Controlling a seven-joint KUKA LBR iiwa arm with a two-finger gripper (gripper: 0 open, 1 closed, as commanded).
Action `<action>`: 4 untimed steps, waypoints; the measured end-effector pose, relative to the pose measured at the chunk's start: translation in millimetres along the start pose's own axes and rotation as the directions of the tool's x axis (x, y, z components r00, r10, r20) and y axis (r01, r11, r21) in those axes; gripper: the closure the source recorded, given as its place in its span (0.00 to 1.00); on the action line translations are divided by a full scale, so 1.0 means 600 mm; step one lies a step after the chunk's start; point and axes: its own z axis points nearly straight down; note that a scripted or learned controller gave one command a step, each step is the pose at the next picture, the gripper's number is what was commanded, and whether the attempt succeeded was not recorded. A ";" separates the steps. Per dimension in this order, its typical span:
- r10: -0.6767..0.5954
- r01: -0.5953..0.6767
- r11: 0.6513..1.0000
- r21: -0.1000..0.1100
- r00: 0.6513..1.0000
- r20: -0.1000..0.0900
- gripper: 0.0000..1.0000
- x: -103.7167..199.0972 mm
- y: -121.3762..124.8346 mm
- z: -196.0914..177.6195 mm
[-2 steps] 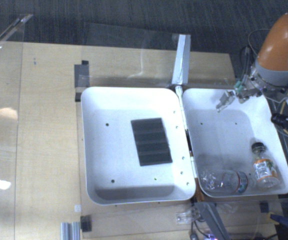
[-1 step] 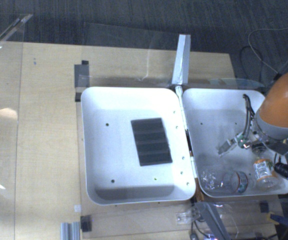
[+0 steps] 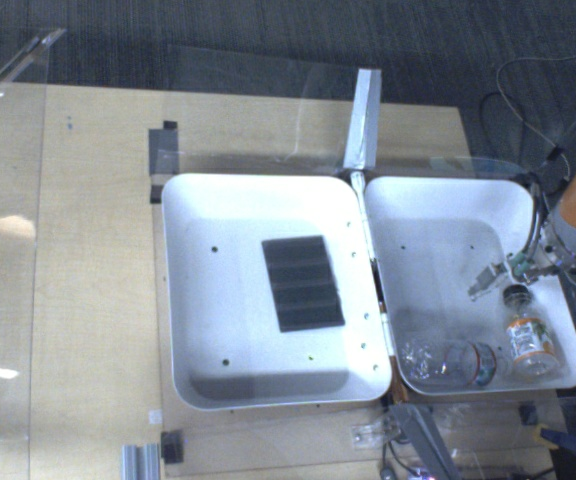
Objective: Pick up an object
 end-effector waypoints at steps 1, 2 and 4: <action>-0.066 0.066 0.998 -0.007 0.998 0.004 0.00 0.007 -0.017 0.071; -0.067 0.067 0.998 -0.015 0.998 0.006 1.00 0.007 -0.011 0.050; -0.115 0.115 0.993 -0.003 0.993 0.002 0.00 -0.037 0.119 0.074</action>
